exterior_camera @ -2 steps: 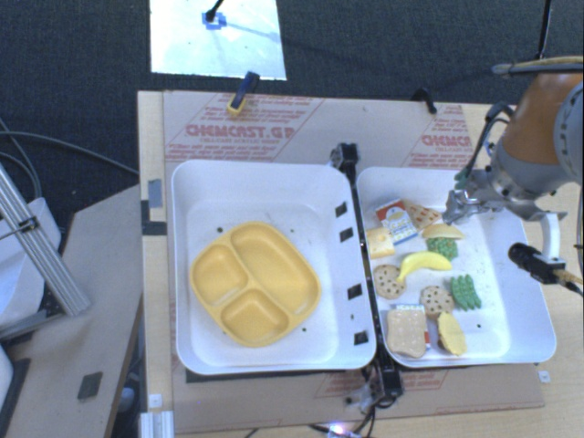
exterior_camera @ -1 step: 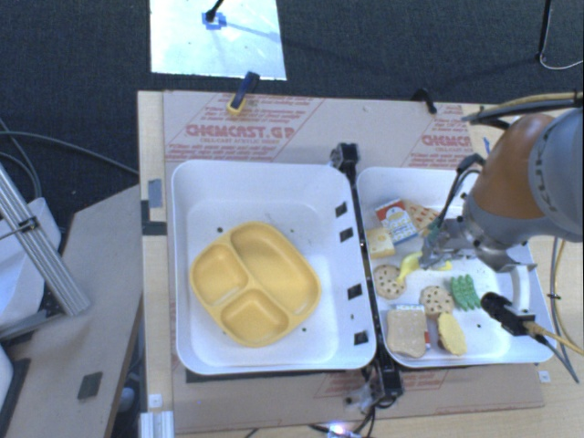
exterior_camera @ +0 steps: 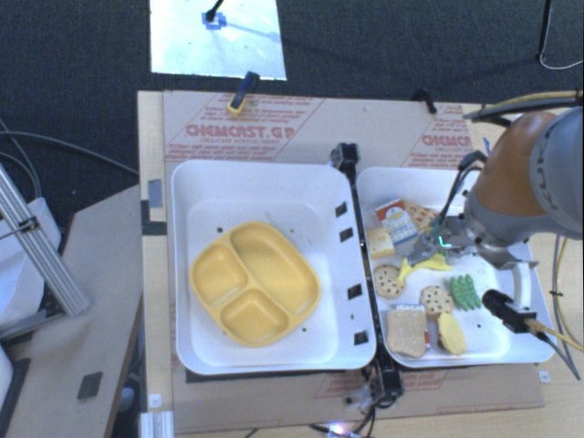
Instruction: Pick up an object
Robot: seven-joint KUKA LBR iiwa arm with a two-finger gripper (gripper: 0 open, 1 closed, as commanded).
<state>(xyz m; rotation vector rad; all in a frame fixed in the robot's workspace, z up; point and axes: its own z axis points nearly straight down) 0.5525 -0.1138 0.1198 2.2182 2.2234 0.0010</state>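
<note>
The right bin (exterior_camera: 525, 349) holds several toy foods. Among them are a red-and-white carton (exterior_camera: 391, 215), a yellow block (exterior_camera: 380, 242), two chocolate-chip cookies (exterior_camera: 390, 281) (exterior_camera: 432, 299), a green vegetable (exterior_camera: 465, 292), a bread slice (exterior_camera: 408, 330) and a yellow lump (exterior_camera: 451, 334). My gripper (exterior_camera: 437, 243) hangs low in this bin, just above a yellow banana (exterior_camera: 425, 263) and to the right of the carton. The arm hides the bin's right half behind it.
The left bin (exterior_camera: 196, 190) holds a yellow divided plate (exterior_camera: 255, 283). A black clip (exterior_camera: 345, 156) sits where the two bins meet at the back. A black part of the arm (exterior_camera: 507, 308) hangs over the right bin's front right.
</note>
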